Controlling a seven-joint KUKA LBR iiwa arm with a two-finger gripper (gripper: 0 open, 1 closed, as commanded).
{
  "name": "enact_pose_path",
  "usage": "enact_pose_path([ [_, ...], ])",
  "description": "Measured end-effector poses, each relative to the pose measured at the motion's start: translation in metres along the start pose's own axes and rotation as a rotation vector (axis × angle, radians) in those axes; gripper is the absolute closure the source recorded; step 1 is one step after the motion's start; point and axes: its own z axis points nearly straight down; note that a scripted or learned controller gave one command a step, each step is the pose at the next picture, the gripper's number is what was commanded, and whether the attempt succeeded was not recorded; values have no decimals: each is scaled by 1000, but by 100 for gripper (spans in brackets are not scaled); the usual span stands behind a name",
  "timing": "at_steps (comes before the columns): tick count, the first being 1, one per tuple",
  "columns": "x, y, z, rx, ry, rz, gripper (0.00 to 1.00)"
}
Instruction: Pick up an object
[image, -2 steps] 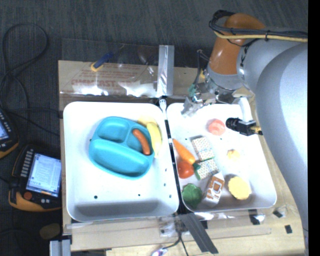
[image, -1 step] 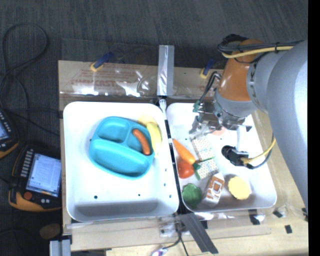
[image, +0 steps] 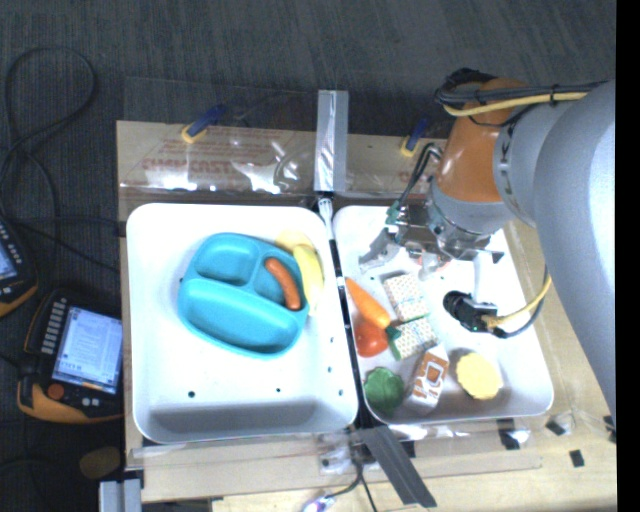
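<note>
Tool (image: 418, 250) low over the far end of the right bin (image: 530, 345), above a checkered packet (image: 405, 293); open or closed, cannot tell. Nearer in that bin: carrot (image: 366, 300), tomato (image: 370, 340), green vegetable (image: 383, 386), orange carton (image: 429, 377), yellow round piece (image: 478, 375). In the left bin (image: 160, 400): blue divided tray (image: 240, 295) holding a sausage (image: 284, 282), banana (image: 307, 262) just beside.

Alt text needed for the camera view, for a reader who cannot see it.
A grey arm with an orange band reaches from the right, its gripper low over the right bin, near toy food: a carrot, a tomato, small cartons and a yellow round piece. The left bin holds a blue divided tray with a sausage and a banana.
</note>
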Motion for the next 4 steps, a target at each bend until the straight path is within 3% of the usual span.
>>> enact_pose_path([
  [1,-54,7,93,-17,-2,-184,0],
  [2,-102,-78,94,-13,0,-110,0],
  [3,-49,-50,-11,-2,2,-29,0],
  [4,-68,-28,94,-12,2,145,0],
])
